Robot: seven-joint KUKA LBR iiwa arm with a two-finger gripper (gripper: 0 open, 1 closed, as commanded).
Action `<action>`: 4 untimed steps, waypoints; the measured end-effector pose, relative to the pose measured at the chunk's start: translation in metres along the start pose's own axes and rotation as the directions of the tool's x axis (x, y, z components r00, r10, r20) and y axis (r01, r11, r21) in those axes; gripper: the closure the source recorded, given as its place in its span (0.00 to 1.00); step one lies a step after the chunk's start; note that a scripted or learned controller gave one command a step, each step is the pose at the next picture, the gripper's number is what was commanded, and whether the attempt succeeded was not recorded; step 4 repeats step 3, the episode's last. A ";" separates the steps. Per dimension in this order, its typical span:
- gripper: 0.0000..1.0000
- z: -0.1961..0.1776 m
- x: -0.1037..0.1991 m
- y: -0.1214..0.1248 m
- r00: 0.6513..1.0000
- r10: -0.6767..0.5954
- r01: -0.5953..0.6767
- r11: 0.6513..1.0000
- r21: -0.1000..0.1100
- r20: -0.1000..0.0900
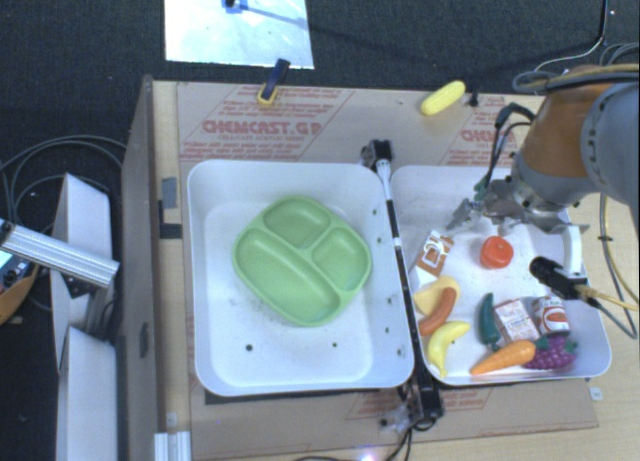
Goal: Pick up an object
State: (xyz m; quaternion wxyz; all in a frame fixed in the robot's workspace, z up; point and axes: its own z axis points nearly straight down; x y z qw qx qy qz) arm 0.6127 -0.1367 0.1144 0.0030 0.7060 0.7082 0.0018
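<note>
A red tomato lies in the right bin, among toy foods. Just above it hovers the gripper, fingers spread, holding nothing. A green divided plate fills the left bin.

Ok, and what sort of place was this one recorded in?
Probably a robotics lab bench set up for grasping trials. Two white bins sit on a cardboard sheet, one holding a green divided plate, the other toy food such as a tomato and a carrot. Loose cables trail nearby.
</note>
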 end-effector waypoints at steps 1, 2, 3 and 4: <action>0.00 0.029 -0.023 -0.016 1.000 0.003 -0.003 1.000 0.003 0.000; 1.00 0.018 -0.021 -0.014 1.000 0.001 -0.001 1.000 0.000 -0.001; 0.00 0.018 -0.021 -0.014 1.000 0.001 -0.001 1.000 0.000 -0.001; 0.00 0.018 -0.021 -0.014 1.000 0.001 -0.001 1.000 0.000 -0.001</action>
